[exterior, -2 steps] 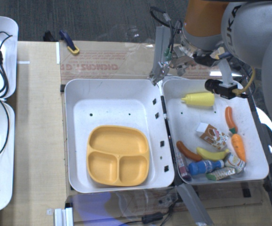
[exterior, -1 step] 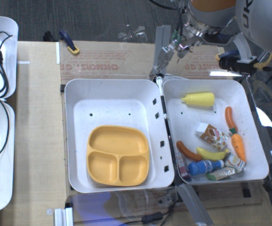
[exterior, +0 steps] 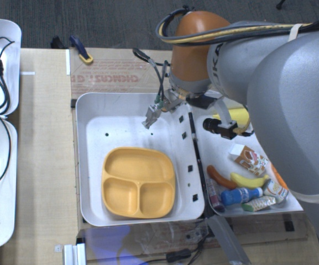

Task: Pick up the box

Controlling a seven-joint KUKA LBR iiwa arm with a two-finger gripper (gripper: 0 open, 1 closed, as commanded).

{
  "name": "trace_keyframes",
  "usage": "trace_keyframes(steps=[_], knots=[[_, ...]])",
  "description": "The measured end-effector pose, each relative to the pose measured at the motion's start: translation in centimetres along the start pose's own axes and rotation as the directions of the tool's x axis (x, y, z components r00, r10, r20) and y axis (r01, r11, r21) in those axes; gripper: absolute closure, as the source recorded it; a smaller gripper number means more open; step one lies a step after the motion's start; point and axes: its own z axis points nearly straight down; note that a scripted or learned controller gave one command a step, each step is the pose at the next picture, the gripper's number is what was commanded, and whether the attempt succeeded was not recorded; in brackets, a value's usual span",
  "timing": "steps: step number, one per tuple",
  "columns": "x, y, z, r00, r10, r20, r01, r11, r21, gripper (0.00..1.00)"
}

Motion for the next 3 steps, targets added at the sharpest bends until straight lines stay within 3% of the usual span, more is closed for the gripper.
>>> trace_keyframes(steps=[1,2,3], knots=[[4.4,-2.6,3.0,0.999,-0.046,0.01,0.046,0.999,-0.016,0.0],[4.2,-2.8,2.2,0.999,-0.04,0.007,0.04,0.999,-0.013,1.0],[8.8,-8.9,2.8,0.995,0.096,0.017,-0.095,0.995,-0.029,1.0]])
